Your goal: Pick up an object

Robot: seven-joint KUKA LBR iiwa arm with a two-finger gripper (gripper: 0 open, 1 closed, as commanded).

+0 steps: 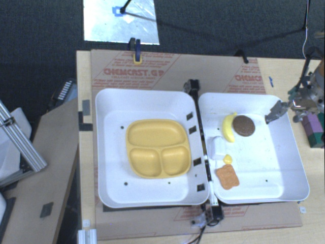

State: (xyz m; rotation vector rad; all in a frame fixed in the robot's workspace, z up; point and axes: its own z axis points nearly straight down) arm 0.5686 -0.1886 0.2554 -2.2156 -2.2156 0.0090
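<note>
The right bin (284, 187) holds several small items. A brown round disc (244, 125) lies beside a yellow banana-shaped piece (229, 128) near the bin's upper left. Below them are a white block (218, 147), a small yellow piece (227, 159) and an orange flat piece (227, 177). My gripper (274, 113) hangs over the right bin's upper right part, right of the brown disc and apart from it. Nothing shows in its grasp.
The left bin (109, 136) holds a yellow divided plate (155, 148). A black divider with clips (199, 136) runs between the bins. A green and purple block (314, 128) sits on the bench off the right bin's right edge. A shiny sheet (121, 14) lies beyond the bench.
</note>
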